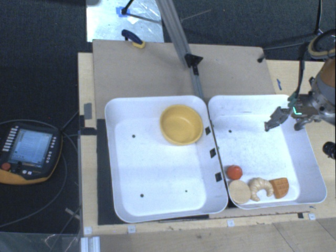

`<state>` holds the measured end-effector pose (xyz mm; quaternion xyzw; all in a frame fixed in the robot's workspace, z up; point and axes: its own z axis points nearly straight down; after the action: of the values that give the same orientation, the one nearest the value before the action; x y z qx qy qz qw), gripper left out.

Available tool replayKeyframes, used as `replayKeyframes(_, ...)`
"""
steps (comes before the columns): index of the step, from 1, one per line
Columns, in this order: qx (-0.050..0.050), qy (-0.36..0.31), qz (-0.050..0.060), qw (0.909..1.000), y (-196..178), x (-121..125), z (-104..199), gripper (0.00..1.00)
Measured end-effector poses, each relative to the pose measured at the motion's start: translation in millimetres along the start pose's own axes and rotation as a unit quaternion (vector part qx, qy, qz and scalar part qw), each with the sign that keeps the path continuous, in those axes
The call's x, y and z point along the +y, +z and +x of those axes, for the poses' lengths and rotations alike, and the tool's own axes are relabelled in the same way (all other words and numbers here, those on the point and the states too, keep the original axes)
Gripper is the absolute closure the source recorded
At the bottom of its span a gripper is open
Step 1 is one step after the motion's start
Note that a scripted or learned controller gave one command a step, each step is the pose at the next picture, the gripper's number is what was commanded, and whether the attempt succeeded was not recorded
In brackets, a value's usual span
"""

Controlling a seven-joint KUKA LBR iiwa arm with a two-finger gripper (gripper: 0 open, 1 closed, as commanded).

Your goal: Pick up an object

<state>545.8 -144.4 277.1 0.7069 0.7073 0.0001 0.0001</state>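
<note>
Pale round disc (240, 191), cream croissant (259, 187), orange wedge (280, 187) lying near-right; end effector (275, 121) hovering beyond, grip state unclear.

no text, label or number can be read; the pendant screen (30, 147) is blurred

Objects lying in the two bins

Yellow bowl (181, 124) upright at the left bin's 1 o'clock; red tomato (234, 171), tan round disc (240, 191), croissant (259, 187), orange wedge (280, 187) clustered at the right bin's 6 o'clock.
</note>
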Motion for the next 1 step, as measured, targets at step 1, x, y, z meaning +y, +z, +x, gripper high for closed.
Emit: replayKeyframes(1, 0.000, 0.000, 0.000, 1.0000, 0.0, 0.0, 0.0, 0.00)
